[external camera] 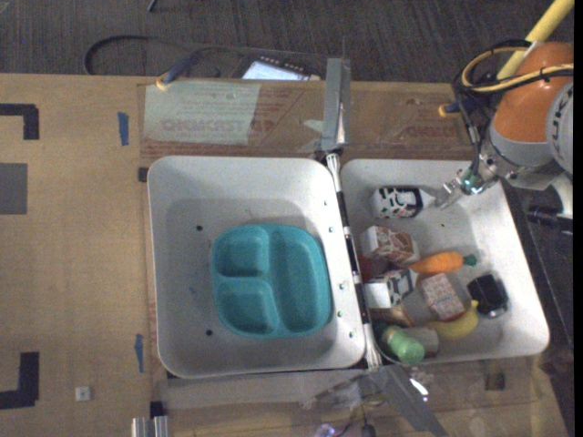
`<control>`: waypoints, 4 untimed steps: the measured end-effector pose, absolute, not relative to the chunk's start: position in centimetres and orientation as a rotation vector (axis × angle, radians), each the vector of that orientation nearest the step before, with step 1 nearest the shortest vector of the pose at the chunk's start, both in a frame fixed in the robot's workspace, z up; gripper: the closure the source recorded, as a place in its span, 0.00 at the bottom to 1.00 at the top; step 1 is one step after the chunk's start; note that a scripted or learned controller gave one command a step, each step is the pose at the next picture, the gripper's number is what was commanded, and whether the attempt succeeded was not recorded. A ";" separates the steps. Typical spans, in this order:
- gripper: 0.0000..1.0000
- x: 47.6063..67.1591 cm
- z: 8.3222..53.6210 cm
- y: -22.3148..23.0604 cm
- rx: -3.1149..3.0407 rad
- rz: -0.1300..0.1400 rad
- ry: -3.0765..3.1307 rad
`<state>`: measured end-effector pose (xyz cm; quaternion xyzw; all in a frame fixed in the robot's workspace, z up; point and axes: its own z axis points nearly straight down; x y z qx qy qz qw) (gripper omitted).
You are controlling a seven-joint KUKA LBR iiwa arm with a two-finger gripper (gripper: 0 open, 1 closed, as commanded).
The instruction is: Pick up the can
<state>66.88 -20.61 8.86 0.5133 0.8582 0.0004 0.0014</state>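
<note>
A green can (406,344) lies on its side at the near left corner of the right bin (519,244), close to a yellow banana (461,324). My gripper (466,187) hangs over the far part of that bin, right of a black-and-white cow-patterned container (401,201). It is well away from the green can, with a pile of items between them. Nothing shows in the gripper.
The right bin also holds a small printed carton (390,242), an orange carrot (441,262), a reddish-brown block (444,296), a black object (488,294) and a second black-and-white carton (390,289). The left bin (173,244) holds a teal divided plate (271,279).
</note>
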 end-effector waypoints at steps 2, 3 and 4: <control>1.00 65.9 35.5 -22.2 1.396 0.001 2.805; 1.00 65.3 40.2 -21.5 0.989 0.001 2.971; 1.00 65.5 43.8 -21.9 0.501 -0.001 3.089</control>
